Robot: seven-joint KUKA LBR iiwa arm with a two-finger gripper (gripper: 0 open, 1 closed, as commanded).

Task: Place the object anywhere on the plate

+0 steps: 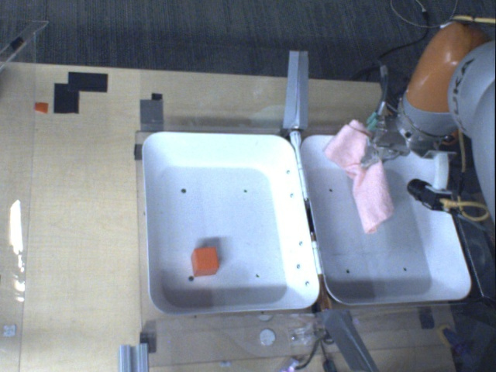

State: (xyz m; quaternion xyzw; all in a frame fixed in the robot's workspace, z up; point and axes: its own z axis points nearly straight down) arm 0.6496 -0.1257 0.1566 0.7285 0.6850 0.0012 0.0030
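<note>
Table [77,231] w/ 2 white bins: left bin [221,149] has 1 orange cube [205,261] at 7 o'clock; right bin [387,285] has 1 pink cloth [364,178] clamped in fingers [375,150].

The left shallow white plastic bin [221,223] is the landmark. The small orange cube [205,261] lies inside it, near its front-left corner, clear of the walls. Just to its right, touching along the shared edge, sits the right shallow white plastic bin [391,273]. The pink folded cloth [363,173] hangs over that right bin's rear half, draped down from the two-finger gripper [379,146], which sits above the right bin's rear edge. A grey metal upright bar [295,91] stands behind the landmark's rear-right corner. Left of and behind the landmark, on the pale wooden bench [70,231], lie a black stepped patch [76,91] and a small orange square marker [41,108], the marker farther left.
</note>
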